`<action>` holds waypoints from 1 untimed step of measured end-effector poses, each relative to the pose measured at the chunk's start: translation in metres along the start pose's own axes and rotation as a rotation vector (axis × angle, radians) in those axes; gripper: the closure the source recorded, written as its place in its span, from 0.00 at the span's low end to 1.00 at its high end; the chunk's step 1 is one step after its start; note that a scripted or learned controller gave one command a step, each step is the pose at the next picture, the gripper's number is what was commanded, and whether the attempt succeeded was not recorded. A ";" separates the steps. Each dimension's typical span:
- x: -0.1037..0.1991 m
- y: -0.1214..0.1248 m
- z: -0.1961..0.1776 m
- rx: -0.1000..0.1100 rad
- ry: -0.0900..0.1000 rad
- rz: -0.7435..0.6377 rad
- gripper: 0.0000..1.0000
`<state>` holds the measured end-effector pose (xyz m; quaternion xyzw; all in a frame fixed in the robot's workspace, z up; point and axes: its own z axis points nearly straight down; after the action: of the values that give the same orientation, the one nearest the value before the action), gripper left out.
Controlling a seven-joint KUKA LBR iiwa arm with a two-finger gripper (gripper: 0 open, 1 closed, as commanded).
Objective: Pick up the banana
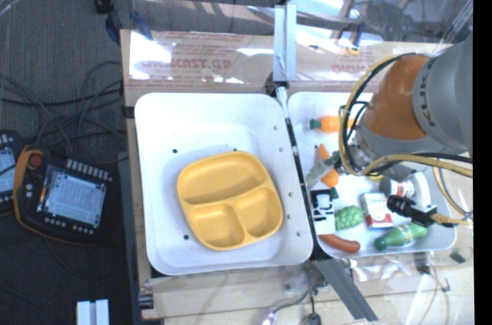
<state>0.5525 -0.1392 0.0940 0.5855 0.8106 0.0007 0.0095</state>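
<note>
Yellow divided plate (228,200); white bins (154,131); orange carrot (328,124); red sausage (339,243); green broccoli (348,218).

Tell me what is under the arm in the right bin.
Around the arm, the right bin shows carrots, a green toy, a sausage and a small carton. Whatever lies beneath the arm is covered, so no banana can be confirmed.

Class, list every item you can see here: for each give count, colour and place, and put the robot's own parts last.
Bins: 2, white, side by side on the bench.
Divided plate: 1, yellow, left bin.
Carrots: 2, orange, right bin, upper left part.
Sausage: 1, red-brown, right bin, near edge.
Leafy vegetable: 1, green, above the sausage.
Small carton: 1, red and white, right bin.
Bottle-shaped toy: 1, green, right bin, near edge.
Handheld controller: 1, black and orange, floor at left.
Arm: 1, grey and orange, over the right bin.
</note>
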 end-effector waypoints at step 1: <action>0.002 -0.003 0.000 -0.008 -0.008 -0.016 0.00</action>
<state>0.5489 -0.1379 0.0944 0.5788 0.8153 0.0012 0.0152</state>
